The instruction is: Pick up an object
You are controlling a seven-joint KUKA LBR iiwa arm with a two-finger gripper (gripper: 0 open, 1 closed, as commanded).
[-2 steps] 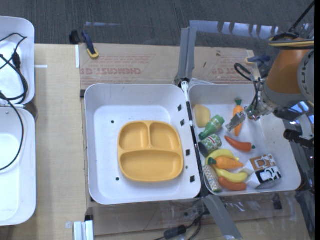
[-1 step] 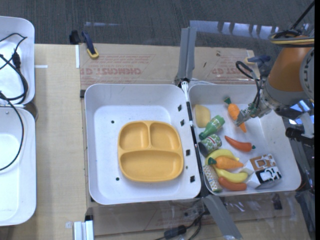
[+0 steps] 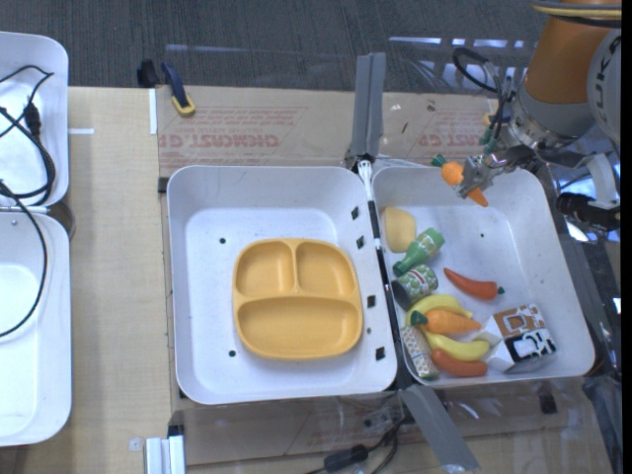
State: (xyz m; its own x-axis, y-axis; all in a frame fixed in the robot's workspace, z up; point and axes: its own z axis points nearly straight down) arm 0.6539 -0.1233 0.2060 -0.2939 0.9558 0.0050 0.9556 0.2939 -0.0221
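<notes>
1. Dark carpet lies behind a wooden bench, and the bench bears two shallow white bins side by side so that the arm can reach both from the right.
2. At the far left, black cables run over white trays that take no part in the task.
3. The left bin holds a yellow divided plate, lying flat in the middle with its three compartments bare. I judge it is there as a place where things can be put.
4. The right bin holds the things to pick, and most of them are crowded in its near part: a pale round fruit, a green bottle, a small can, a red chili, a banana among orange pieces, and a small printed box. They lie loose and touch each other, which makes a clean grasp harder.
5. Above the far corner of the right bin the gripper hangs, raised over the bin floor. An orange carrot-like toy is between its fingers, so they seem pressed together on it, with a second orange end showing just below.
6. My judgement is that the pick is done, if the hold does not slip.
</notes>
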